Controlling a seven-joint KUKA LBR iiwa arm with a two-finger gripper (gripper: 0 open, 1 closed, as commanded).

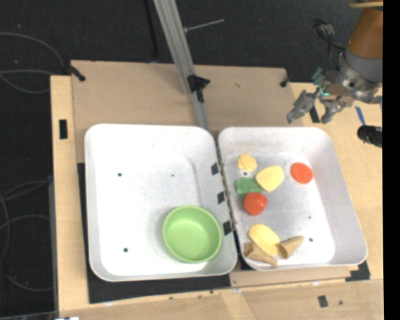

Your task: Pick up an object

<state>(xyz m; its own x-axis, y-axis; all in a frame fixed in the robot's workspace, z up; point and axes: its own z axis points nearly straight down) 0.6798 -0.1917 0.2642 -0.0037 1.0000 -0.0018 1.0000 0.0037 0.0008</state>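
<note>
My gripper (313,109) hangs above the far right corner of the right bin (333,179), its two fingers spread open with nothing between them. Below it in the right bin lie a red-orange round piece (301,173), a yellow lemon-like piece (270,178), a small pale yellow piece (247,162), a green piece (245,186), a red tomato-like piece (255,203), a yellow piece (263,238) and tan cone-shaped pieces (290,246) near the front edge.
A green bowl (192,233) sits at the front right of the left bin (127,179). A slanted metal pole (177,45) rises behind the bins. The wooden bench (140,92) surrounds both bins.
</note>
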